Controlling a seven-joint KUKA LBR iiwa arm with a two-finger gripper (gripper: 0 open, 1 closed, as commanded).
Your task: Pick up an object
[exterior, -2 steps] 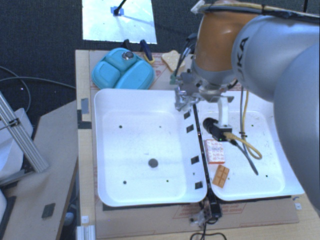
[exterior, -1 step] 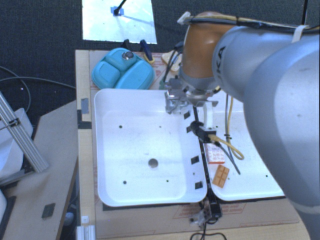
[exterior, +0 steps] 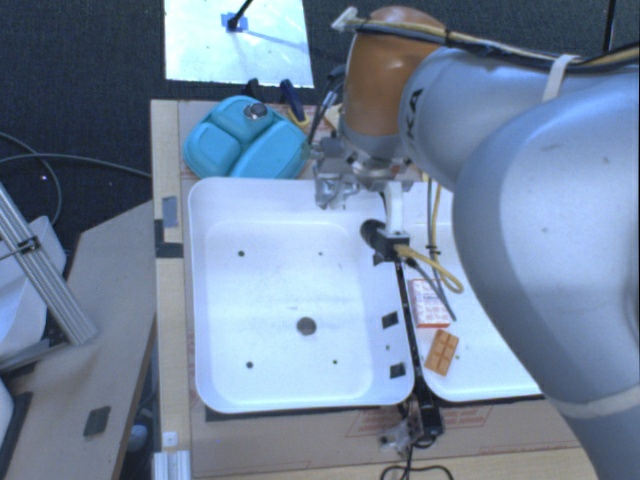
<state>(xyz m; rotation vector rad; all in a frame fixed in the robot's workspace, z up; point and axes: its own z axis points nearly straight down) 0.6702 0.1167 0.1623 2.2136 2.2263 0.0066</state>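
My gripper (exterior: 333, 190) hangs over the far edge of the left bin (exterior: 205, 298), near its back right corner, with nothing visibly in it. A small grey round thing (exterior: 306, 325) lies on the left bin's floor, well in front of the gripper. In the right bin (exterior: 485, 373), a red and white box (exterior: 430, 304) lies beside the dividing rim. An orange-brown block (exterior: 441, 351) sits just in front of that box. The arm hides most of the right bin.
A blue lidded container (exterior: 245, 140) rests behind the left bin, close to the left of the gripper. A pale sheet (exterior: 235, 28) lies further back. Grey side tables (exterior: 95, 318) stand to the left of the bench.
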